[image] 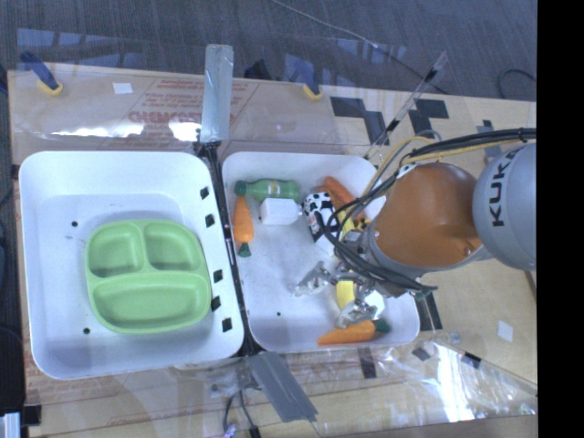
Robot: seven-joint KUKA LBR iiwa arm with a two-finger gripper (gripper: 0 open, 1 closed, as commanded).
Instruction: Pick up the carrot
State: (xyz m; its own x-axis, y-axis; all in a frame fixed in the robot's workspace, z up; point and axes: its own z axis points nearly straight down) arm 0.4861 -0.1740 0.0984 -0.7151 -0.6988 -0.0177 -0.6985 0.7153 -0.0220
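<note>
carrots matter here: your two-finger metal gripper (pixel 321 279) hangs in the right white bin (pixel 274 322). the orange plastic carrot with green top (pixel 350 333) lies just below-right, long axis left-right. finger state: you cannot tell.

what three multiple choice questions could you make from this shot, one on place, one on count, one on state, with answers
1. Where is the green divided plate?
A. left bin
B. right bin
C. on the bench outside the bins

2. How many carrots are in the right bin?
A. one
B. three
C. five

3. How does the carrot by the divider lie?
A. flat on the bin floor
B. on the green plate
C. lifted in the air

Answers:
1. A, it sits in the left bin.
2. B, one by the divider, one at the near wall, one by the arm.
3. A, it rests on the floor, apart from the gripper.
</note>
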